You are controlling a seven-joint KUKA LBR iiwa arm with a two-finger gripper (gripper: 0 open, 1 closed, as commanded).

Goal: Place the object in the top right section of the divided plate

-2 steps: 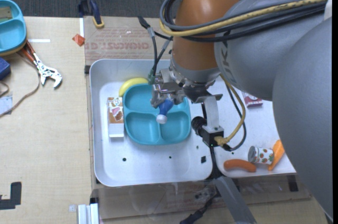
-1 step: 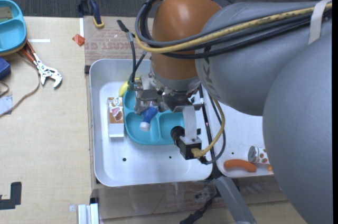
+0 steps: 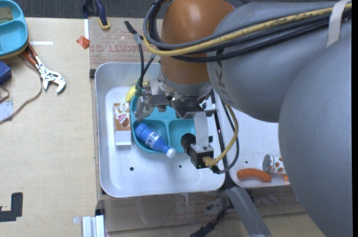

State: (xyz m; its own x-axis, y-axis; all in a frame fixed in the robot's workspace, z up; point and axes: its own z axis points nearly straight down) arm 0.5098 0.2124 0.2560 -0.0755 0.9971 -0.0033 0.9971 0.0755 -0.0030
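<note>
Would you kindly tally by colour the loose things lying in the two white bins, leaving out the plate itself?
Blue: 1, the bottle on the divided plate
Orange: 1, the sausage-shaped piece
Yellow: 1, the piece partly behind the arm
White and brown: 1, the small box
Total: 4

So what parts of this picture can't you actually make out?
- Tool: the arm's wrist covers it from above, so its grip is unreadable.
- Divided plate: its upper half lies under the arm.
- Yellow object: mostly hidden behind the wrist.
- Small box: label too small to read.
- Orange object: partly behind the arm.
</note>
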